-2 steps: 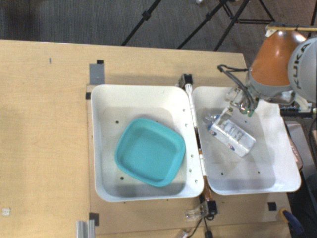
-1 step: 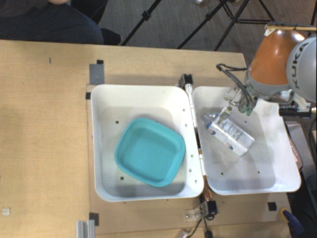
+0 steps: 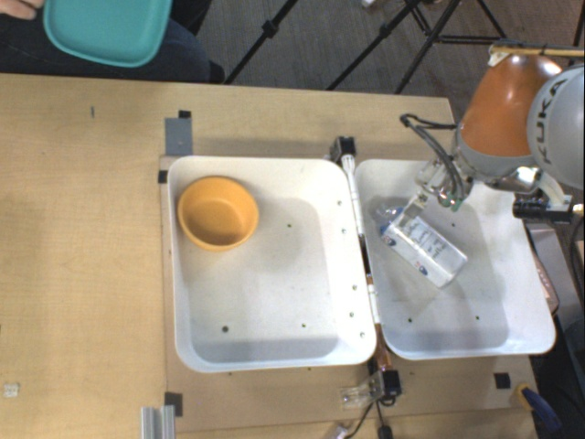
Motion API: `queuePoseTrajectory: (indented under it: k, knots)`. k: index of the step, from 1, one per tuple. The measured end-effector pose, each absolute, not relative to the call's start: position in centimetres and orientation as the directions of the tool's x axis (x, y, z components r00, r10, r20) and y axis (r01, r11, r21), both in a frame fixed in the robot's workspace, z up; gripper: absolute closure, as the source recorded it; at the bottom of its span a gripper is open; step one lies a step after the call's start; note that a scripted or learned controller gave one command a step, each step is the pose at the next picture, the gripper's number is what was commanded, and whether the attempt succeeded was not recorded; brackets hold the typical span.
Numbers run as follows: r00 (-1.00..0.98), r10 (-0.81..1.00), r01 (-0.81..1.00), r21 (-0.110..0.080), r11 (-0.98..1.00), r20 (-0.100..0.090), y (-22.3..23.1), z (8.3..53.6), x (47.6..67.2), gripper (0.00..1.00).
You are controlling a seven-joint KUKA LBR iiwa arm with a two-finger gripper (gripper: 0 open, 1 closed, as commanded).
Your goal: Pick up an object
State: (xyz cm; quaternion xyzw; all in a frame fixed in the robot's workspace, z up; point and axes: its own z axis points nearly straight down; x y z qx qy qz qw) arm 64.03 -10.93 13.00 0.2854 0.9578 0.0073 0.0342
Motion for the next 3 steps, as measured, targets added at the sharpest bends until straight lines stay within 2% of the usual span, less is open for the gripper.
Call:
queuePoseTrajectory:
  k: [1, 2, 3]
  knots:
    - [-0.830, 0.555, 0.554, 0.035, 0.832, -0.061, -10.8, 13.0, 64.2, 0.00]
    - [-0.699, 0.715, 0.715, 0.008, 0.699, -0.009, -11.0, 10.6, 63.7, 0.00]
    - [-0.500, 0.866, 0.866, 0.008, 0.500, -0.005, -8.9, 8.8, 64.9, 0.00]
